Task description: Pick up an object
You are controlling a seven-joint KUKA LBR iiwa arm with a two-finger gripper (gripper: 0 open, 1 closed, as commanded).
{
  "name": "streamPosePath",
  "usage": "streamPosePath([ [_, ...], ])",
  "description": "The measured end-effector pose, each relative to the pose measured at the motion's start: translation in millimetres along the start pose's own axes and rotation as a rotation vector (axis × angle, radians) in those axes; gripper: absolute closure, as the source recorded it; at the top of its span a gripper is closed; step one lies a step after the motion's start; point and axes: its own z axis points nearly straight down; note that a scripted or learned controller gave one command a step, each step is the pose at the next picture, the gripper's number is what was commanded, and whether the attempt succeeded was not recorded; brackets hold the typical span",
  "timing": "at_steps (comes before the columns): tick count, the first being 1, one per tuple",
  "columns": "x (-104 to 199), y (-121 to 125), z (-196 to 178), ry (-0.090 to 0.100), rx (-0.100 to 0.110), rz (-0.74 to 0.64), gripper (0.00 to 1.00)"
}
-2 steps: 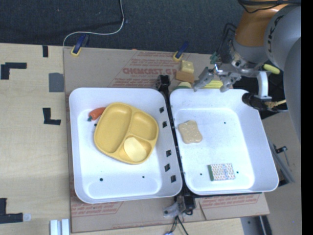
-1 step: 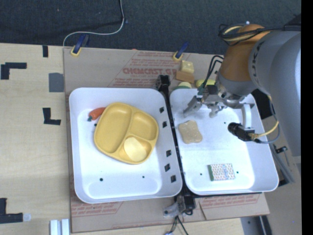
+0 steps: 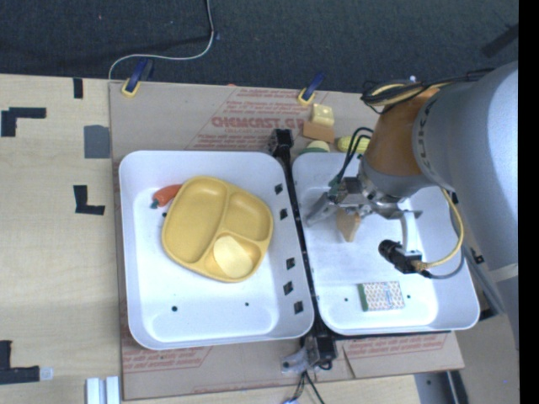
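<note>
Pincer [image 3: 341, 211] low in right bin [image 3: 438, 310], finger state unclear, tan block [image 3: 349, 225] just beside it

Gripper [image 3: 344, 211] low in right bin [image 3: 446, 310]; bare floor lies open below it toward sponge [image 3: 381, 295]. Bin divider [image 3: 295, 225] blocks its left; yellow plate [image 3: 217, 227] crowds the bin beyond.

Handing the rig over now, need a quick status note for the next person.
Gripper: down in the right bin, at a tan block; grip state unclear, and the view doesn't show a lift.
Right bin also holds a speckled flat pad near its front edge.
Left bin: yellow divided plate, orange piece under its rim.
Done: nothing confirmed.
Left: grasp and lift one object.
</note>
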Motion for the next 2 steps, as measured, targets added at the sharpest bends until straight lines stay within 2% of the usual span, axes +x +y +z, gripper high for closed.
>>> streamPosePath([
  [1,0.3,1.2,-12.5,0.001,-0.001,-0.001,1.00],
  [2,0.3,0.9,-11.8,0.001,0.000,-0.001,0.00],
])
